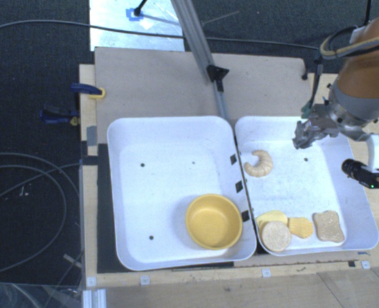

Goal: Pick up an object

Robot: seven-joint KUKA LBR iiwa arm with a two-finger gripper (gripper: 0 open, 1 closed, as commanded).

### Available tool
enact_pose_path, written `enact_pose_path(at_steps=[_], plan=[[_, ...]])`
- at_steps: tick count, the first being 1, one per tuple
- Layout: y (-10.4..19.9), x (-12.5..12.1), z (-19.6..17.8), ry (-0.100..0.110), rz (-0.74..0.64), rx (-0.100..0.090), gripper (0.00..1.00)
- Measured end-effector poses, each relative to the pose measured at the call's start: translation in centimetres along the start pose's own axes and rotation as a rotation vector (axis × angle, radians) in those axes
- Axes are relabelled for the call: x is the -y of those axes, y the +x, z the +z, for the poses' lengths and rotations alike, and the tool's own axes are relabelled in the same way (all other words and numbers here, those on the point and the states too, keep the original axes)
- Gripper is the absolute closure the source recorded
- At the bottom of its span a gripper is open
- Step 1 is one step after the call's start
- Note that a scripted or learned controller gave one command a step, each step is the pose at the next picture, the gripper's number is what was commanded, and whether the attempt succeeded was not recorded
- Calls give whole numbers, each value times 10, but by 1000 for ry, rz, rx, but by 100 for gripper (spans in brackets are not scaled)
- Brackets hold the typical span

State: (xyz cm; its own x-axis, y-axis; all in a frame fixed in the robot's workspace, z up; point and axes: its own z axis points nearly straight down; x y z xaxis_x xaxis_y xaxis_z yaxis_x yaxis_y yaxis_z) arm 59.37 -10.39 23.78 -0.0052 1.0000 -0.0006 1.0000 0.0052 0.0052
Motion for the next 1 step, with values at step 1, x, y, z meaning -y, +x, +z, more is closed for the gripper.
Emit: enact_pose_path(at_steps=[1], plan=[[51, 2, 4, 3, -5, -2, 100]])
